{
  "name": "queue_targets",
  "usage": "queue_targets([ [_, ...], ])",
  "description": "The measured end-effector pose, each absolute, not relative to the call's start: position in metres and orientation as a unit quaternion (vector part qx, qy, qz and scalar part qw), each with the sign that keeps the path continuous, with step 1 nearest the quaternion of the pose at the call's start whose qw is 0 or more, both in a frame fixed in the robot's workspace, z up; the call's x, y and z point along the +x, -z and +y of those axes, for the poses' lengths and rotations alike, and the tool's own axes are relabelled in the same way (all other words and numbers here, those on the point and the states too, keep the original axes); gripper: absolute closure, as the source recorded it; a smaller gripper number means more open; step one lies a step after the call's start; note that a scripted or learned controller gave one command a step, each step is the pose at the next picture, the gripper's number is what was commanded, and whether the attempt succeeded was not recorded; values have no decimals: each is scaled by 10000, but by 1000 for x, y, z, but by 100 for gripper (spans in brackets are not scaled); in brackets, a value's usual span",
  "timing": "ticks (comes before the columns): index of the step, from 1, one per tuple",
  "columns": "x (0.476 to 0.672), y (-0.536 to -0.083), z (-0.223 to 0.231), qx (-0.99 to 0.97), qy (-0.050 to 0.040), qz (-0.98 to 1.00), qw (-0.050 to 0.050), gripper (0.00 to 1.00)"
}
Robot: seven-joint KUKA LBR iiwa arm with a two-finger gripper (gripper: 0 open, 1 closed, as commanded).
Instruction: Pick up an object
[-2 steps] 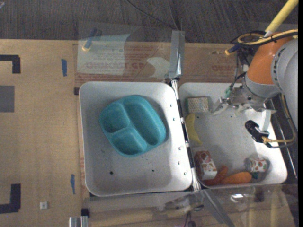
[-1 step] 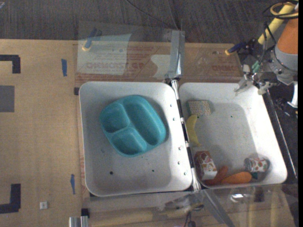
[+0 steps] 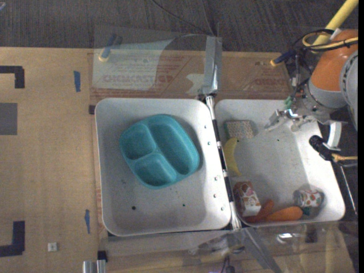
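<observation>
surface (image 3: pixel 45 152): tan, blue tape marks at left of the frame
clear plastic sheet (image 3: pixel 148 61): top centre, behind the bins

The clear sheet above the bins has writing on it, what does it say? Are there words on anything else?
None can be read.
Clear sheet: rows of reddish print, too blurred to read.
Board strip behind the right bin: faint print, too blurred.
Small carton in the right bin: red and white pattern, any words too small.
Cup: spots, no words that can be made out.
</observation>
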State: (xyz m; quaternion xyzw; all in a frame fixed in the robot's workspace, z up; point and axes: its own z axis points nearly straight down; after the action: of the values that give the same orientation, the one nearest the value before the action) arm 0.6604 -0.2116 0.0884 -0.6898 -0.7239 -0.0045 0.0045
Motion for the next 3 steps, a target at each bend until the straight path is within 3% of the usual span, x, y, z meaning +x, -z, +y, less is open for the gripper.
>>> queue_targets([
  [1,648,-127,-151,-6699,3,-7425,-3,0],
  [2,606,-216,-212,-6189,6,-7855,-33,0],
  [3,612,-181,-195,-5461,2,-8377,-4,0],
])
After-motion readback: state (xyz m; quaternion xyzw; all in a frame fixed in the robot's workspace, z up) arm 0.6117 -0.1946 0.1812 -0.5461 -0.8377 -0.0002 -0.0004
